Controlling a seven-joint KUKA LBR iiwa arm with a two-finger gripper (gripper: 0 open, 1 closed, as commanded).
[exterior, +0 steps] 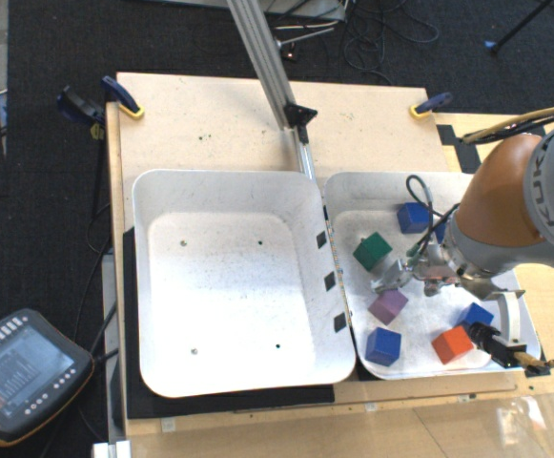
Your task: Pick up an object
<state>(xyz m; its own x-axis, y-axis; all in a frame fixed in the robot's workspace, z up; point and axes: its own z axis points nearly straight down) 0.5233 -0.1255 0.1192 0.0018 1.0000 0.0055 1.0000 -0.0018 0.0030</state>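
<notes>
In the right bin [353,194] lie several blocks: a green one [373,251], a purple one [388,305], a blue one [383,345] near the front, another blue one [413,218] at the back, an orange one [452,343] and a blue one [477,315] beside it. My gripper [398,277] reaches in from the right and hangs low between the green and purple blocks, just above the purple one. No block shows between its fingers.
The left bin [162,208] sits beside the right one. A metal pole [262,46] slants down to the bins' back edge. Clamps [124,98] mark the bench's back corners. A teach pendant [14,375] lies on the floor at lower left.
</notes>
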